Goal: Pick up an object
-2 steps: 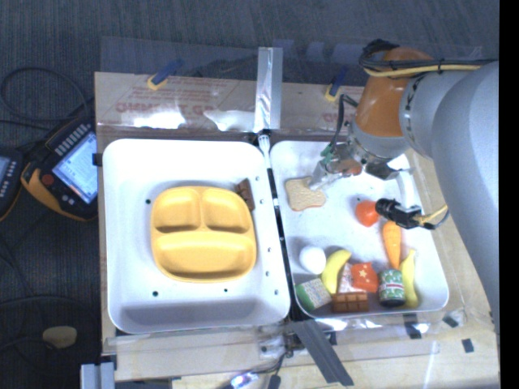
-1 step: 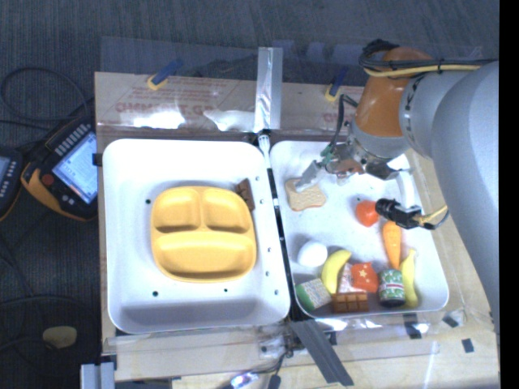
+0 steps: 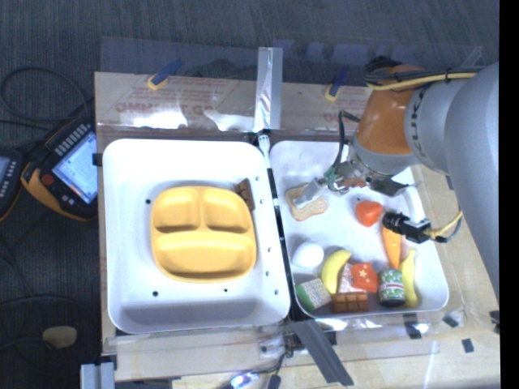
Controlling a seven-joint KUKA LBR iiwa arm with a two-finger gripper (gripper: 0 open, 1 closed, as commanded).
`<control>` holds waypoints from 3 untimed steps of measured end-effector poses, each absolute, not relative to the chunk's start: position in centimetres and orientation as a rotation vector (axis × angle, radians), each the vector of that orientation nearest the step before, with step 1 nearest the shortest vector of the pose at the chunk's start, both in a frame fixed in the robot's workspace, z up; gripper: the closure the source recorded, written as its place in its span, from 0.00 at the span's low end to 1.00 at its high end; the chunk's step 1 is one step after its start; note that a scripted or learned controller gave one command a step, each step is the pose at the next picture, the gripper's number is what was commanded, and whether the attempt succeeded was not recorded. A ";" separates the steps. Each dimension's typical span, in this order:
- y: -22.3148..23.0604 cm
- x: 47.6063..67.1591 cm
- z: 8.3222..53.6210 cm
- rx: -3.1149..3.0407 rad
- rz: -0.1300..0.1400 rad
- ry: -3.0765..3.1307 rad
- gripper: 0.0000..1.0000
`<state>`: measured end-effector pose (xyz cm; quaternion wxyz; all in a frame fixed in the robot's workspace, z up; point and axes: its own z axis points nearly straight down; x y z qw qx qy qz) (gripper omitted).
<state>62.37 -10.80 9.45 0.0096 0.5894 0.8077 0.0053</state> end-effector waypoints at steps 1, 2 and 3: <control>-20.9 55.7 14.0 2.044 -0.002 2.383 0.00; -21.3 55.8 9.9 2.130 0.012 2.311 0.00; -21.3 55.8 10.7 2.130 0.009 2.312 1.00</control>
